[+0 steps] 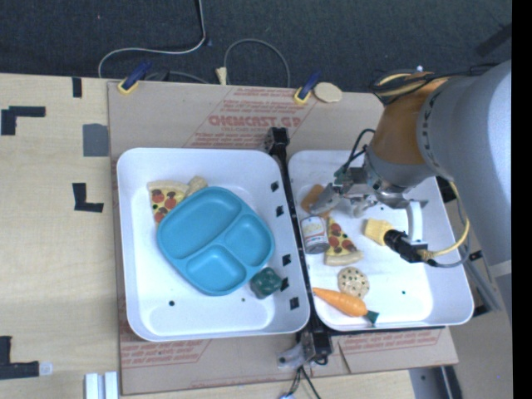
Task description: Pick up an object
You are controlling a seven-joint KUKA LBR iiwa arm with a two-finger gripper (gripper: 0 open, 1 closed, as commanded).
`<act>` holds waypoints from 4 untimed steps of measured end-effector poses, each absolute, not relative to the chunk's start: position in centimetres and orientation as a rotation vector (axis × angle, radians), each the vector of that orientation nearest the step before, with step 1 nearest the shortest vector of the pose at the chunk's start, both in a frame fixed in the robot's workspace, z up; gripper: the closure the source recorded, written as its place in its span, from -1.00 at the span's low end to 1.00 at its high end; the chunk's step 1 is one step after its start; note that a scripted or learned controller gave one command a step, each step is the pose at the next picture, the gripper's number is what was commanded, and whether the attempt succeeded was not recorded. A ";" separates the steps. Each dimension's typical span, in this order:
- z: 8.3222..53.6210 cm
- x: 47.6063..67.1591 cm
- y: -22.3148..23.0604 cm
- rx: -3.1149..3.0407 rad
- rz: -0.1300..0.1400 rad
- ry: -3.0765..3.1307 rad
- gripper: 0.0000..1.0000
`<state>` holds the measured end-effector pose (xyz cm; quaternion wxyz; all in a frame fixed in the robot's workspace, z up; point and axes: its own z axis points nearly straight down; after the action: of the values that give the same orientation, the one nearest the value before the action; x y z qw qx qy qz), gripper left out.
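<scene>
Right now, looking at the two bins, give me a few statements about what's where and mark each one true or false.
1. The blue plate lies in the left bin. True.
2. The carrot lies in the left bin. False: it lies near the front edge of the right bin.
3. A pizza slice sits at the blue plate's far left edge. True.
4. The cookie rests on the blue plate. False: it lies in the right bin, just behind the carrot.
5. The gripper is over the right bin. True.
6. The small can stands outside both bins. False: it is in the right bin, near the divider.
</scene>
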<state>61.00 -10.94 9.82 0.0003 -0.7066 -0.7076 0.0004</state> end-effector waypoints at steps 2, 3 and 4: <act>8.6 64.0 -9.5 -2.225 -0.002 -2.225 -1.00; 8.6 67.0 -10.0 -2.220 -0.002 -2.226 -1.00; 8.6 64.2 -9.6 -2.224 -0.002 -2.225 -1.00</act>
<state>64.21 -9.60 8.64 -0.0024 -0.7070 -0.7072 -0.0006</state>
